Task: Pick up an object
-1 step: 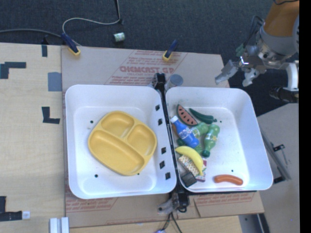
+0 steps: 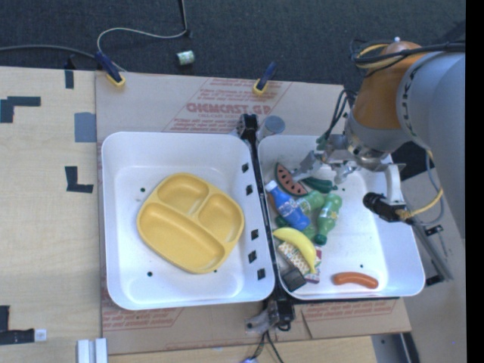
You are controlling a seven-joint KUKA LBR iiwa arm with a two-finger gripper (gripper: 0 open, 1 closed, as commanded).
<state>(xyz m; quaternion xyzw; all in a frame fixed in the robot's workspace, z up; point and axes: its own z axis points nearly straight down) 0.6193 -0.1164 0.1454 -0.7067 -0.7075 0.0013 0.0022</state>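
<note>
The right bin (image 2: 393, 255) holds a heap of small objects: a watermelon slice (image 2: 290, 180), a blue bottle (image 2: 291, 205), a green bottle (image 2: 327, 210), a banana (image 2: 296, 242), a dark packet (image 2: 291, 271) and an orange sausage (image 2: 355, 280). My gripper (image 2: 325, 166) hovers over the far part of this bin, just above and right of the watermelon slice. Its fingers (image 2: 308, 162) are spread open with nothing between them. A dark green piece (image 2: 318, 184) lies right under the gripper.
A yellow divided plate (image 2: 190, 222) lies in the left bin (image 2: 121, 203). A black divider (image 2: 255, 203) separates the bins. The arm's orange band (image 2: 378, 89) and a black cable (image 2: 386, 206) hang over the right bin's far right side.
</note>
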